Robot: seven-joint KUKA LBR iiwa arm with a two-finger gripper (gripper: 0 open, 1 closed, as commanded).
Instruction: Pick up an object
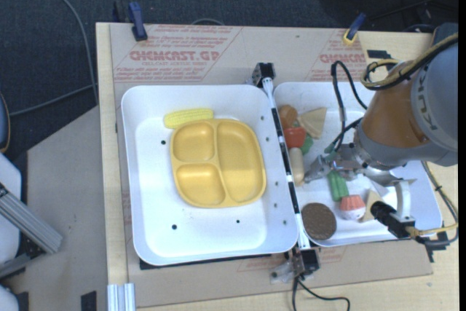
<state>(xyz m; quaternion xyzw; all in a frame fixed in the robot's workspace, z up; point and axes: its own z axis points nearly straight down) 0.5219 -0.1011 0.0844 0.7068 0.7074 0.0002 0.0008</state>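
Note:
My gripper (pixel 321 170) is low in the right bin (pixel 429 209), reaching left from the grey and orange arm (pixel 397 124). Its tip is right beside a tan stick-shaped piece (pixel 295 165) that lies along the bin's left wall. A green piece (pixel 338 186) lies just below the tip. Nearby are a red piece (pixel 294 137), an orange-brown piece (pixel 288 114), a beige wedge (pixel 315 120), a red and white piece (pixel 352 207) and a brown round disc (pixel 318 221). I see nothing lifted off the bin floor.
The left bin (pixel 145 178) holds a yellow divided plate (pixel 217 162) and a yellow corn cob (pixel 188 116) at its upper edge. Black cables (pixel 342 95) loop over the right bin's back. Clamps (pixel 136 20) sit on the bench's far edge.

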